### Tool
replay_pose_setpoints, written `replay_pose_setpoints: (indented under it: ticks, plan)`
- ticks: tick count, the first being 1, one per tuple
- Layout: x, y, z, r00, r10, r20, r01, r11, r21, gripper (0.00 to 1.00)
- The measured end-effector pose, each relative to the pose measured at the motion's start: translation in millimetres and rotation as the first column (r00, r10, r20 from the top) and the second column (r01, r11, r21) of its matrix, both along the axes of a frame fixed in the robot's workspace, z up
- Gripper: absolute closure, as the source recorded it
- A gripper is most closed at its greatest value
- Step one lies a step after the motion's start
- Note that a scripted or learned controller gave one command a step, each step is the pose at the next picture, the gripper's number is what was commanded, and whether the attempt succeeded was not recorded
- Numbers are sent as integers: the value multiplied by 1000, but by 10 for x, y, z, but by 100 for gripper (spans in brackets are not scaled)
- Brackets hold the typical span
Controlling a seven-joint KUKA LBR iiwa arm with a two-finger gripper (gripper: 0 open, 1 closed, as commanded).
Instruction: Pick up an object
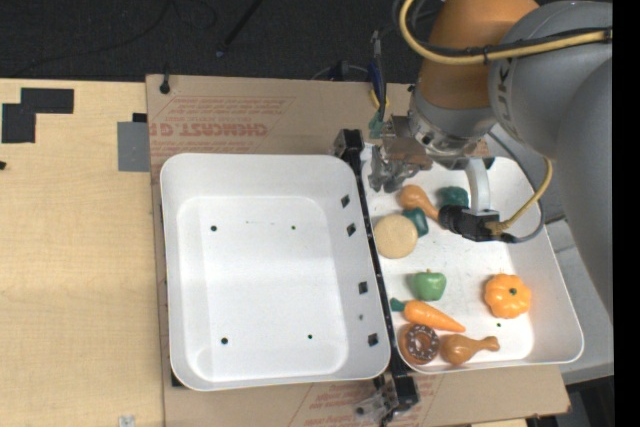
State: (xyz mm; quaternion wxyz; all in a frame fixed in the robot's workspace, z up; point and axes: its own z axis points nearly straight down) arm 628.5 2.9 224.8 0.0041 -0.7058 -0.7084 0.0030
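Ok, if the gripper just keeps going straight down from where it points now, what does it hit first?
Most likely the bare floor of the right bin near its far-left corner. The gripper hangs just left of the orange drumstick-shaped toy; depth is unclear, so it might graze that.

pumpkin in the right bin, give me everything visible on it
The pumpkin is a small orange toy, ribbed into lobes, glossy like plastic, with a short stub on top. It sits upright on the floor of the right bin, toward its right side. It touches nothing else and sits apart from the gripper.
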Motion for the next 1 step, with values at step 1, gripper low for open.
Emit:
replay_pose_setpoints:
  ticks: [1]
  plan:
    - [171, 549, 1874, 1000, 2, 27, -3, 1000, 1, 100]
